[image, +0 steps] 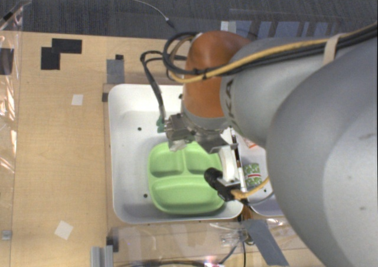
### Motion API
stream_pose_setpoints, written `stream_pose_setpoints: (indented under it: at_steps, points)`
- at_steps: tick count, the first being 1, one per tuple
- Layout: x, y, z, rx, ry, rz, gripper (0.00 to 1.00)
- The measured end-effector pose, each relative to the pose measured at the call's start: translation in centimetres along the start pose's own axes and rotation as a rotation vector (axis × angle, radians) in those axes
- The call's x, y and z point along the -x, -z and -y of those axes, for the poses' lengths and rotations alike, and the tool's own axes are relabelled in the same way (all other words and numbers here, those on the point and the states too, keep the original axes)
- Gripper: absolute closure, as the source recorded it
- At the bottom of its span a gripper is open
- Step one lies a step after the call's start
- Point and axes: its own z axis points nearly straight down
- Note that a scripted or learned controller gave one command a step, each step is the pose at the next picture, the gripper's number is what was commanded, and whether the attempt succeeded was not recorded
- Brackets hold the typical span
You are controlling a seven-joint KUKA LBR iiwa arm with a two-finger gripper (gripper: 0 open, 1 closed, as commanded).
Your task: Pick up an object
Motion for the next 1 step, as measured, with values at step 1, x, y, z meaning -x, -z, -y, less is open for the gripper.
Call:
stream_pose_setpoints:
  at_steps: [1]
  points:
    - [-1.28,-1.81,2.95,-0.001,0.448,0.0,1.0]
